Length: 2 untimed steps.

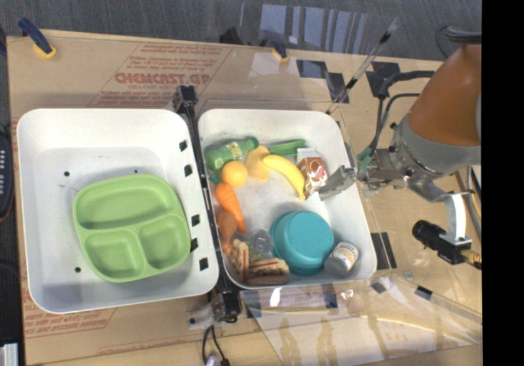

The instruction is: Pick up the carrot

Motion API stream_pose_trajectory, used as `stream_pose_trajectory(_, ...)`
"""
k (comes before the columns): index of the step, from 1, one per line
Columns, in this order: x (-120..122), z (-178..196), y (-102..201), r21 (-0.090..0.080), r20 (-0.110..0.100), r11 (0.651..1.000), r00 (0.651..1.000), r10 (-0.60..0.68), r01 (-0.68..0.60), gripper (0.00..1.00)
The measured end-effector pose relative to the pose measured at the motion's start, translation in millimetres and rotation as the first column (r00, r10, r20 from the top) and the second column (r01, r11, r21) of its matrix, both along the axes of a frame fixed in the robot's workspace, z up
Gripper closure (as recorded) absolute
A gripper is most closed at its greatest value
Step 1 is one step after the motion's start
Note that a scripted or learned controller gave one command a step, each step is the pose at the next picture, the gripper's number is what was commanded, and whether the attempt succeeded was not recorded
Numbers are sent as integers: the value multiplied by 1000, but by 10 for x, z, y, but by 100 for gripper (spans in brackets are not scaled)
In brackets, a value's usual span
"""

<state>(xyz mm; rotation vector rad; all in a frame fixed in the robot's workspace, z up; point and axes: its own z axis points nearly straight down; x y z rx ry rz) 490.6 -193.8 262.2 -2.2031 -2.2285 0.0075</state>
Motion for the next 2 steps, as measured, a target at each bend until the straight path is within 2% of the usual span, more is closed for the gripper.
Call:
stream_pose_trajectory(1,-118,-1301,704,1,8,990,990,-140,140,0)
stream_pose_trajectory(2,340,-1484,890,-14,50,959,959,-281,282,0)
